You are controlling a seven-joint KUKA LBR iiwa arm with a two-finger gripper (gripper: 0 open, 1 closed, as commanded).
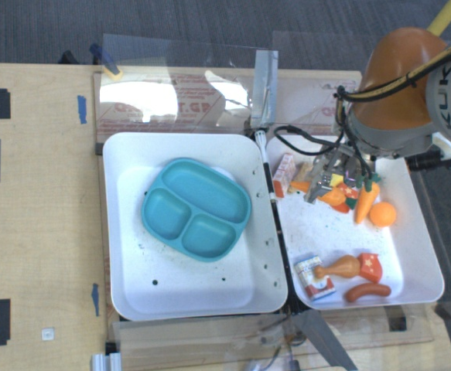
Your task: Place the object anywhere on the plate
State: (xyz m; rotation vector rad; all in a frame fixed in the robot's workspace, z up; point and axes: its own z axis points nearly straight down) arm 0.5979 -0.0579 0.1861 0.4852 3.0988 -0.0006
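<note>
On the counter [32,207], the left bin [124,277] holds a teal three-compartment plate [196,209], lying a little toward the bin's far right corner. In the right bin [418,277], a small pink-and-white carton [284,175] lies by the far left edge. Just right of it the claw [325,188] hangs low over a cluster of toy food: an orange-yellow piece [336,199], a carrot [366,199] and an orange ball [382,214]. Whether the claw is released or clenched I cannot tell; the cluster hides it. Along the near edge lie a small can [312,275], a drumstick [341,267], a red piece [370,266] and a sausage [367,291].
</note>
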